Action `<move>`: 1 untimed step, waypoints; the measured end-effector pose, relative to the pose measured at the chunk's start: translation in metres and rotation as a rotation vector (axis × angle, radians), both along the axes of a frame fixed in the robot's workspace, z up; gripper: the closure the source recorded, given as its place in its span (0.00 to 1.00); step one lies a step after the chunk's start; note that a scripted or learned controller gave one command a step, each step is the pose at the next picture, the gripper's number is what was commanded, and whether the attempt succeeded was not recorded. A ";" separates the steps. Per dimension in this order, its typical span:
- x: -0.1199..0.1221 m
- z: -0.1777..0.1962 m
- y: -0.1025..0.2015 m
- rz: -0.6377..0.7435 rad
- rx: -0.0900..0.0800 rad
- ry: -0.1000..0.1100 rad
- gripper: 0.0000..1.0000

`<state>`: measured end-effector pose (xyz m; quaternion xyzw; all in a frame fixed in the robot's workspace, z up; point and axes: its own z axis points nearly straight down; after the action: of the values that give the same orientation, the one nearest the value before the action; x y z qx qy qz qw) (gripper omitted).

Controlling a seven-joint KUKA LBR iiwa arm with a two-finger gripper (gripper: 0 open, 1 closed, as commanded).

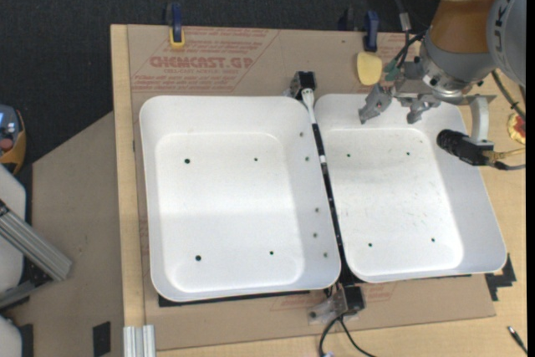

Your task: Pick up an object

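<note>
Over the far edge of the right bin (468, 205) we find the gripper (393, 111), hanging from the grey wrist with its orange band, the arm (468, 4) reaching in from the right. Its two fingers (373, 106) stand apart, spread wide, and we see nothing between them; we record the tool as parted and holding nothing. We judge the spread to be deliberate readiness for a grasp, not the result of a release. Both white bins appear bare apart from small dark dots, which we take to be holes or marks in the plastic, not loose items. The left bin (159, 205) sits just beside the right one, the two clamped along a dark strip (322, 171) between them, presumably to keep them from shifting under the arm's contact. The only candidate object we can identify is a small pale yellow piece (369, 68) lying on the cardboard base (209, 54) beyond the right bin's far rim, just beside the gripper's nearer finger and outside either bin. We cannot tell what it is. Blue clamps (175, 21) pin the cardboard along its far edge. Our judgement is that the pick has not yet been made: the tool is unladen, and if the yellow piece is the target, the gripper would need to shift away from the bin and descend over it. A grasp on something lying flat on cardboard risks a slip or a miss.
</note>
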<state>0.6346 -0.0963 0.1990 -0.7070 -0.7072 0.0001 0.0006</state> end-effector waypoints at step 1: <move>-0.008 0.036 0.027 0.003 0.000 -0.006 0.00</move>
<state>0.6268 -0.0696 0.2348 -0.7059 -0.7083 -0.0019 -0.0017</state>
